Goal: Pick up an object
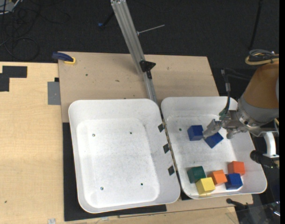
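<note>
Dark flooring with loose cables lay behind a pale wooden bench (25, 139), which bore two shallow white bins side by side. Far left of the fingers, a small blue and yellow clamp (64, 57) sat at the corner of a raised board. An aluminium rail (131, 36) leaned across that board and ended between the two bins. The left bin (117, 153) lay well left of the fingers.

Within the right bin (180, 111), a blue cube (195, 132) rested just left of the fingertips, apart from them. The gripper (216, 130) was positioned low over this bin, with the grey arm and its orange band (264, 85) reaching in from the right. A second blue cube (214, 139), tilted, sat directly at the fingertips, slightly below them. Whether the fingers were closed upon it, or how wide they stood, could not be told from this angle.

Below the fingers, along the bin's near wall, lay a cluster of cubes: a green cube (195, 173), a yellow cube (205, 185) touching it, an orange cube (219, 177), a third blue cube (234, 180), and a red-orange cube (236, 167) just beside it.
</note>
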You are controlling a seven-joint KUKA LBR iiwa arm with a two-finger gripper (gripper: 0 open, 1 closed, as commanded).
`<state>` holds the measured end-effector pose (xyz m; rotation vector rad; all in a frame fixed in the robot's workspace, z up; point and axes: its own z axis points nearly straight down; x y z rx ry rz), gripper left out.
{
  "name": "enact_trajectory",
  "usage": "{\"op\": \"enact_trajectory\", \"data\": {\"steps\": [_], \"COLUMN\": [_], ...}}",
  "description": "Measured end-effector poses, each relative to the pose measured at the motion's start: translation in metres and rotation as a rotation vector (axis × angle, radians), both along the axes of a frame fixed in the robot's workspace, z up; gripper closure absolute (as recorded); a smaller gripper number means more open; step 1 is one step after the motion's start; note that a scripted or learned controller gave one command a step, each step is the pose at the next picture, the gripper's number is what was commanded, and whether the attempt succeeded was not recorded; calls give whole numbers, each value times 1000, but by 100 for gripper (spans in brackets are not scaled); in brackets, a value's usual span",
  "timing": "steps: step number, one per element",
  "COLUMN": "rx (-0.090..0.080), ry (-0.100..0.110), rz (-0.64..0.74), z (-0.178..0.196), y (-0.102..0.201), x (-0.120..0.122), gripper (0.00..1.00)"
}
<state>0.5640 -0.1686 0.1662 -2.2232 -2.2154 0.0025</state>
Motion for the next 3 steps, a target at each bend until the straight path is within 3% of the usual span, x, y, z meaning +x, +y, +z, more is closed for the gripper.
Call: {"op": "enact_trajectory", "data": {"steps": [1,2,3], "rx": [-4,0,-1], "ry": [-11,1,-6], "rz": [2,-5,4], "z": [-44,-40,21], "y": [-4,-5,0], "x": [0,-3,-4], "gripper": [0,100,100]}}
